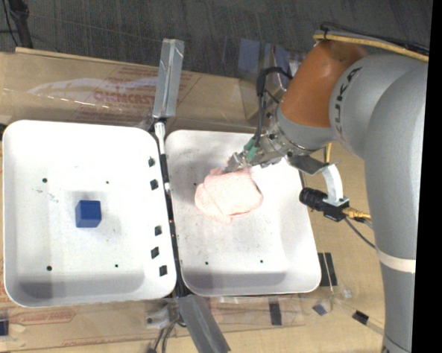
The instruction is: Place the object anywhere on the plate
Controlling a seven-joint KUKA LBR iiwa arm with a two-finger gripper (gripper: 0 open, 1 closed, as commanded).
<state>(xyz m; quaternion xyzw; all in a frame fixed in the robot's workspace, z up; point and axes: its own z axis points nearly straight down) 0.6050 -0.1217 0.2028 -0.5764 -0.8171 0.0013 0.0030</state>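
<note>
A small blue cube [89, 213] lies in the left bin [29, 145], left of its middle. A pale pink plate [229, 195] rests in the right bin [291, 251], in its upper middle. My gripper [246, 157] hangs over the plate's far edge, pointing down and left from the grey wrist. The gripper sits far to the right of the cube, across the divider between the bins.
A metal bracket [169, 79] rises at the back between the bins, and black clips [159, 205] line the divider. The arm's large grey body [387, 145] covers the right side. A black cable plug [320, 200] sticks out over the right bin's right rim.
</note>
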